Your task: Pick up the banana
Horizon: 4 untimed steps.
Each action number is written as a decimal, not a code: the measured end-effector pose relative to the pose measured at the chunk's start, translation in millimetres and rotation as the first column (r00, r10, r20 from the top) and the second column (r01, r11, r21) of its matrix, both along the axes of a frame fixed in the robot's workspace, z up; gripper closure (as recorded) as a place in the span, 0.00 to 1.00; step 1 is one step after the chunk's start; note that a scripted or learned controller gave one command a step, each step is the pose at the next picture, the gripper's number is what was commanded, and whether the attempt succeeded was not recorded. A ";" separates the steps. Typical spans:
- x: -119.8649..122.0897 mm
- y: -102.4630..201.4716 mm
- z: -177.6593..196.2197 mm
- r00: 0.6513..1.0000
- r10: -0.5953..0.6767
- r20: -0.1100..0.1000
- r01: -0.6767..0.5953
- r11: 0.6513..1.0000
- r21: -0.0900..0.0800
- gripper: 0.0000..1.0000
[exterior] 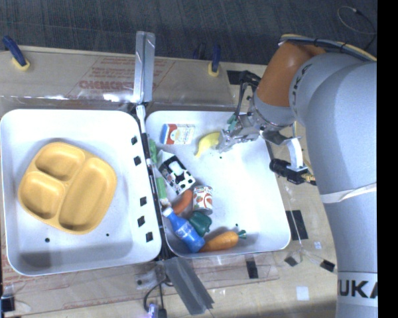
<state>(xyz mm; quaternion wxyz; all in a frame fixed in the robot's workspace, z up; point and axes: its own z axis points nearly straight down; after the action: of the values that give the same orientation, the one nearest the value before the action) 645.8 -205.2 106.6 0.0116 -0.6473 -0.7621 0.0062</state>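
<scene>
Now we see the banana (pixel 207 142) lying in the right bin (pixel 268 211), toward its far side, just right of a small white carton (pixel 177 134) with blue and red print; it is yellow, short and curved, and it rests on the white floor of the bin. Just beside its right end we see the gripper (pixel 233 135), which reaches in from the right below the orange band (pixel 282 78) of the grey arm (pixel 338 138); its tips stand at the banana's right end, and whether they touch the fruit we cannot say. Whether the jaws are released or clenched we cannot tell, as that part is small and cluttered in the camera view; we see nothing plainly held between them.

Along the left wall of the same bin we see a pile of other things: a black and white patterned item (pixel 176 172); an orange piece (pixel 183 201) beside a small printed can (pixel 202 199); a blue bottle (pixel 184 231) lying at a slant; a dark green piece (pixel 200 221); and a carrot (pixel 220 240) near the front wall. All of these lie well apart from the banana.

In the left bin (pixel 26 128) we see a yellow divided tray (pixel 67 185) with three compartments; both bins sit side by side on the tabletop (pixel 66 71).
</scene>
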 end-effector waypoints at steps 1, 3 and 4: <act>0.0 0.2 -0.1 1.000 0.001 0.000 -0.001 1.000 0.000 0.00; 0.0 1.2 5.9 1.000 0.006 -0.006 -0.006 1.000 0.001 0.00; 9.2 50.5 -19.7 0.999 -0.050 0.011 0.050 0.999 -0.004 0.00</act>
<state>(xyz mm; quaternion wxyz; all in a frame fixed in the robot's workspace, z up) 655.0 -154.7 86.9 0.0062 -0.6662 -0.7457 0.0037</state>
